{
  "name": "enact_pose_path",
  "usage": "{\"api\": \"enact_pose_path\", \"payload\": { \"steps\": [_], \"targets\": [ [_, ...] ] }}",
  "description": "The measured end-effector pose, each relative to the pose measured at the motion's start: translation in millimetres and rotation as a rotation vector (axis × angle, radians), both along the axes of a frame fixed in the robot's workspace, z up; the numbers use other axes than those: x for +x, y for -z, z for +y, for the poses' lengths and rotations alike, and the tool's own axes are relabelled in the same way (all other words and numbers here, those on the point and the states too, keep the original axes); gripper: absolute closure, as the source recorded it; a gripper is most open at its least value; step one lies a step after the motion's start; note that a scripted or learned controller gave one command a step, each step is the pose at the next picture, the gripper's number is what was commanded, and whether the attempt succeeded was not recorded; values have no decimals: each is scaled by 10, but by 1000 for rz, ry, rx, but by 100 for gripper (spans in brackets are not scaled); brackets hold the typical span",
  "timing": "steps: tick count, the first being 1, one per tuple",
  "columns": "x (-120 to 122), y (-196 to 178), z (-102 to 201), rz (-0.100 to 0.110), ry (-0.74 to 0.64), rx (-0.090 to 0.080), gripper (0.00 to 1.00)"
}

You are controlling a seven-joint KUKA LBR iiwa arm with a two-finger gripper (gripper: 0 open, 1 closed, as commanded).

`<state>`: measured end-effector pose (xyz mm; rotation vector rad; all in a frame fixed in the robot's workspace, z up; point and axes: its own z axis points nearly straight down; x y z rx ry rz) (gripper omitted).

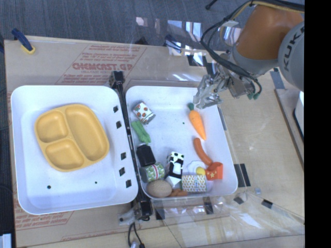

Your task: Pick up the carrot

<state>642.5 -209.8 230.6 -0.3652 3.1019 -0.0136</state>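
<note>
Carrot (197,123) lies in right bin (155,94), near far-right wall, green top toward gripper (207,99) | gripper hovers just above top, open or closed unclear | likely light, stiff, smooth toy; grasp across thick upper body, not tapered tip.

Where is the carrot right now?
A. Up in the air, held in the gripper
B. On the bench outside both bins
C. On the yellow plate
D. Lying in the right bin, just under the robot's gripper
D. The carrot lies on the floor of the right bin, green end toward the gripper just above it, and nothing shows between the fingers.
</note>
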Motion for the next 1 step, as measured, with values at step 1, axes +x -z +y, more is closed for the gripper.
{"api": "enact_pose_path", "payload": {
  "steps": [1],
  "targets": [
    [-954, 805, 9, 24, 83, 9, 100]
  ]
}}
